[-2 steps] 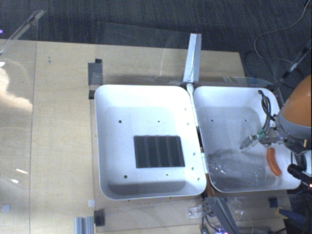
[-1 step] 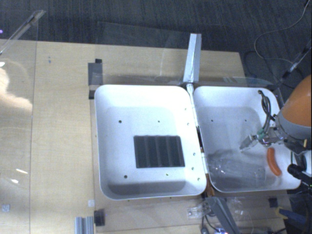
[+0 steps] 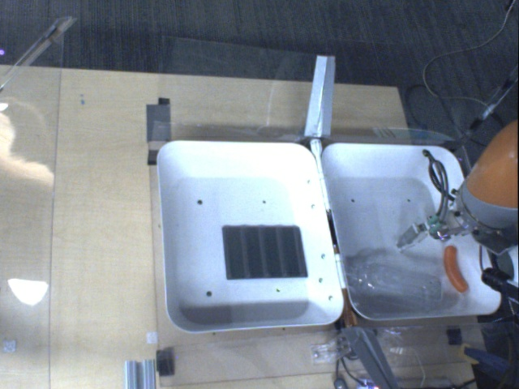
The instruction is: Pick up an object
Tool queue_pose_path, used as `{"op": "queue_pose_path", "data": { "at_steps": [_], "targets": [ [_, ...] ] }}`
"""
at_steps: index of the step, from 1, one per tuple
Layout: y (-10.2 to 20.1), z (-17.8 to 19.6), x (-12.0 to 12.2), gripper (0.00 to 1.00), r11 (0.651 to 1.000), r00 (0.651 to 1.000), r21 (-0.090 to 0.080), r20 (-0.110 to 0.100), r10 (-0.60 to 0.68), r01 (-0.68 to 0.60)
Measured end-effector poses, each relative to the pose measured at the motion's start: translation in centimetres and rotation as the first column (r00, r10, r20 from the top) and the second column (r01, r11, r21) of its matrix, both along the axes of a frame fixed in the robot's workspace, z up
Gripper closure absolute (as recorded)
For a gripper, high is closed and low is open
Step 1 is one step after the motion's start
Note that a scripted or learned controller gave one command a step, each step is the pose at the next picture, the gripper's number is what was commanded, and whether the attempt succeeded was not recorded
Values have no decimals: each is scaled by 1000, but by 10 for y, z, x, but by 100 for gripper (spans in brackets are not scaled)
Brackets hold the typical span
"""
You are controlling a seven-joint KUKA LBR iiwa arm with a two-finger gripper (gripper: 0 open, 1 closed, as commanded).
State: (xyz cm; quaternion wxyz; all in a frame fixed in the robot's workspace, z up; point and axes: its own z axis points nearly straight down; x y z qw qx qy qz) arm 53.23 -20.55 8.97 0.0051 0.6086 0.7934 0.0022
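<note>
A: Camera view, status?

B: Arm [image 3: 495, 185] is in from the right, over the right bin [image 3: 357, 177]. Gripper [image 3: 422, 233] sits low in that bin's middle-right, pointing left.

A: Holding anything?

B: Can't tell. The tip is small and glinty, so whether it's spread or closed isn't readable, and I see nothing clearly gripped.

A: What's there to pick?

B: Two candidates in the right bin. Orange sausage-shaped object [image 3: 456, 268] lies near the right wall, just nearer the camera than the gripper, apart from it. Clear plastic item [image 3: 389, 278], maybe a bottle or a cup, lies along the near side; it's hard to outline against the white floor.

A: Left bin?

B: Left bin [image 3: 186, 177] has a dark ribbed rectangular pad [image 3: 264, 251] flat on the floor, near-centre. Well apart from the gripper.

A: Progress?

B: My read: early. Both right-bin objects rest on the floor and nothing is lifted. The approach looks done; grasp and lift are left.

A: Likely target?

B: Judging by position, the orange one or the clear one; both lie close to the tip. I can't say which.

A: Risk?

B: The orange object hugs the wall, so finger clearance is tight. Clear plastic is likely slippery and light.
</note>
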Motion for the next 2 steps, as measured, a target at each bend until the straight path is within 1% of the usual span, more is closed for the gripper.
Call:
{"op": "queue_pose_path", "data": {
  "at_steps": [1,2],
  "targets": [
    [0,55,18,0,994,994,0,-4,112,-112],
    [0,1,-10,0,988,988,-3,3,153,-153]
  ]
}}
